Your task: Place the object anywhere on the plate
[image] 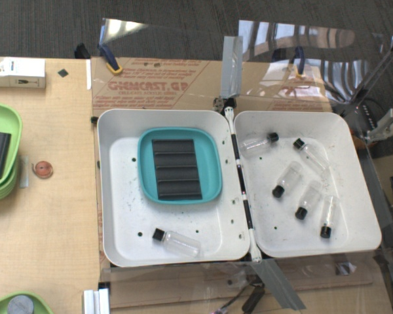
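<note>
The bench (46,241) is carrying two shallow white bins side by side. The left bin (114,195) is holding a teal plate (146,169) with rounded corners, sitting toward the bin's far middle; four dark ribbed bars are lying across the plate's centre. A small clear bottle (175,241) with a black cap is lying on its side near the left bin's near edge, just off the plate's near rim and not touching it, cap pointing toward the bin's left side.

The right bin (354,241) is holding five more clear bottles with black caps, all lying flat: one (257,142) near the far left corner, one (310,154) toward the far right, one (285,180) in the middle, and two (310,200) (327,216) toward the near right.

Behind the bins a sheet of brown cardboard (157,84) is lying flat, printed in red; the large word is looking like "CHEMCAST", though the smaller lines are too blurred to read.

At the bench's left edge a green tray (6,129) is sitting, with a small round reddish disc (43,169) beside it.

The claw is out of sight, so its state cannot be told.
</note>
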Controlling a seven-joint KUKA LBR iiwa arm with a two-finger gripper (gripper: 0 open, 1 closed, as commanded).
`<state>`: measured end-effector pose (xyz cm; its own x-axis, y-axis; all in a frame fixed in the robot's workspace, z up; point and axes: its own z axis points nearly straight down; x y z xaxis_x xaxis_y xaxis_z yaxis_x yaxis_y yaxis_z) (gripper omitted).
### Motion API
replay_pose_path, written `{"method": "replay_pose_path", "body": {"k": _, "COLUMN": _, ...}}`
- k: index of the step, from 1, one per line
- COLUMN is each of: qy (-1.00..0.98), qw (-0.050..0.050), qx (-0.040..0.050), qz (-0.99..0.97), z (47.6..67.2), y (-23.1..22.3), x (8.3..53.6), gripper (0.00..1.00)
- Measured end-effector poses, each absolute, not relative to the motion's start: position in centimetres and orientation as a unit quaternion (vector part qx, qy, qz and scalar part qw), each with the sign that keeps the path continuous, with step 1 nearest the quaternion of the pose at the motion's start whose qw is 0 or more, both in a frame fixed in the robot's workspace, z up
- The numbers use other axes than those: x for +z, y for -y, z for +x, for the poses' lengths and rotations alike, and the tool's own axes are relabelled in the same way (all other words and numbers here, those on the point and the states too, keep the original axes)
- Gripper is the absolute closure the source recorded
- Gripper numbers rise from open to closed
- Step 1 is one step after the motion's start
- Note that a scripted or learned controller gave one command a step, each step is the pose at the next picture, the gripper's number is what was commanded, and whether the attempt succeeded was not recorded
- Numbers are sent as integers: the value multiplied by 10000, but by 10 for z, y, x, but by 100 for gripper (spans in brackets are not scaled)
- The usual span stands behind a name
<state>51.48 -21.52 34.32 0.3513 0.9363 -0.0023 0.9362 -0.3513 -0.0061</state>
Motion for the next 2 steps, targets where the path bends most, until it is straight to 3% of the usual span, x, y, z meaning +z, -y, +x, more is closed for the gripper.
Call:
{"method": "replay_pose_path", "body": {"k": 1, "qy": 5330, "qw": 8, "qx": 21, "qz": -8461, "z": 485, "y": 213, "x": 352, "gripper": 0}}
{"method": "replay_pose_path", "body": {"k": 2, "qy": 4809, "qw": 3, "qx": 23, "qz": -8768, "z": 478, "y": 213, "x": 430, "gripper": 0}}
